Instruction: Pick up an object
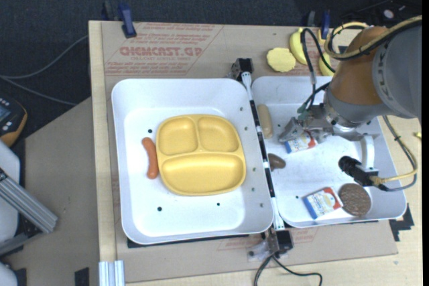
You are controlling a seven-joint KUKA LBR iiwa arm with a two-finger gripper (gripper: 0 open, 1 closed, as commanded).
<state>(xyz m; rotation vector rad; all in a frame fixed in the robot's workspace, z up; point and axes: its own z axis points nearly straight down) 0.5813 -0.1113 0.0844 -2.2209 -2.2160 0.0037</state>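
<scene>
My gripper [303, 128] hangs low over the upper left part of the right bin [322, 174], at the end of the grey and orange arm [362, 87]. A small blue, white and red carton [299, 143] lies right under it, touching or nearly touching the gripper's tip. I cannot tell whether the carton is held. Lower in the same bin lie a second small carton [322, 201] and a round brown disc [354, 199]. A tan stick [265, 120] and a small brown lump [275, 161] rest by the bin's left wall.
The left bin [127, 104] holds a yellow divided plate [201, 154] with an orange sausage [151, 157] beside its left edge. Behind the right bin, on the bench, sit a yellow lump [281, 59] and a banana [299, 45]. Cables loop around the arm.
</scene>
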